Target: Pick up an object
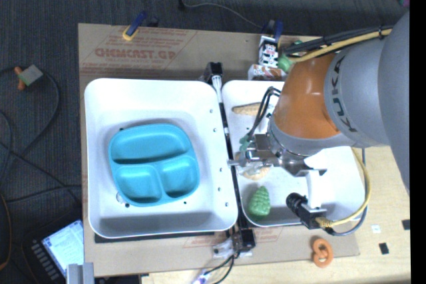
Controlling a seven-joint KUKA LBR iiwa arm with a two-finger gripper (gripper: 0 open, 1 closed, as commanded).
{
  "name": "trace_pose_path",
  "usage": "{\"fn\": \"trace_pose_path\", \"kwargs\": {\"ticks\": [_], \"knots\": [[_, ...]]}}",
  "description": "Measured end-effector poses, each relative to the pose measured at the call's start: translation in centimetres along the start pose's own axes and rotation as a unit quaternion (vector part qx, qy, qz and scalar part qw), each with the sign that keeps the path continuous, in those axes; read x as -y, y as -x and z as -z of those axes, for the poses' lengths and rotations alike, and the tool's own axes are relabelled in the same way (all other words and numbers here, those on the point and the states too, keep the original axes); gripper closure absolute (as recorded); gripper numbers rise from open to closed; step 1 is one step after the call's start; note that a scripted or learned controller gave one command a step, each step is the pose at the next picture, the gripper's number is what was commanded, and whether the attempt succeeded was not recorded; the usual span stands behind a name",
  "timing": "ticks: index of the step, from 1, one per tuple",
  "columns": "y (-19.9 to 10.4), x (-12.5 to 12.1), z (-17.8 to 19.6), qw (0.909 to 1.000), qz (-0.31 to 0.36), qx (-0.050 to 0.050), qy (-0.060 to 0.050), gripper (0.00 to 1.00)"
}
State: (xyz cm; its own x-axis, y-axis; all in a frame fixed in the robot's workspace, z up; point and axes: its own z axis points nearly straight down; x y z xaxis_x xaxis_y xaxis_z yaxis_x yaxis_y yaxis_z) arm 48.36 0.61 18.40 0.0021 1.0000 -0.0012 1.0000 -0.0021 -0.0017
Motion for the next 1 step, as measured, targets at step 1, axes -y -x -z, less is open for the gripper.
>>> {"fn": "trace_pose_path", "kwargs": {"ticks": [1], "knots": [[-2.69, -0.53, -0.02, 1.0, 0.002, 0.0, 0.0, 1.0]]}}
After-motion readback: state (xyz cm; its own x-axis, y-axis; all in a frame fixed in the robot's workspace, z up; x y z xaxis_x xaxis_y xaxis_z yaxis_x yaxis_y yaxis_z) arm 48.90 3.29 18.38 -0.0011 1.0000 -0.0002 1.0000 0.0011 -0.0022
